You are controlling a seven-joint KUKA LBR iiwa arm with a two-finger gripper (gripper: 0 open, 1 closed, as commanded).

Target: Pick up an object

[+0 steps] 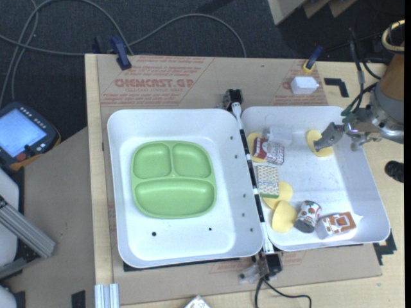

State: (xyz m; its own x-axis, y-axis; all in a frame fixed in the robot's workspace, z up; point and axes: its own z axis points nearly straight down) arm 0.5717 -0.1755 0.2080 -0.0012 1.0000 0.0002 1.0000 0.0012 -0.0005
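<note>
On the far left a handheld screen (19, 135) lies off the bench, with grey cables looping across the dark carpet behind it. The bench top is a brown board printed with red lettering, held by a blue clamp (119, 51) at its back left corner.

The left bin (128, 236) holds a green divided plate (173, 178) and nothing to pick, so the work belongs to the right bin (359, 172). Along that bin's left side lie a red and white packet (268, 151), a patterned card (268, 179) below it, and then a yellow piece (282, 215) nearer the front. Further right along the front wall sit a small can (309, 215) and an orange and white wrapper (338, 223), close together.

Toward the back right, the gripper (332, 135) is down over a small yellow object (319, 142), which rests on the bin floor near the back. The dark fingers seem to stand on either side of it, but I cannot tell whether they are spread or pressed together, nor whether the yellow object is truly between them. My reading is that the pick is at the grasp stage: reached, not yet lifted.

The next move would call for a firm close around the yellow object and a straight rise clear of the bin wall; if the fingers sit off-centre, it may slip out
</note>
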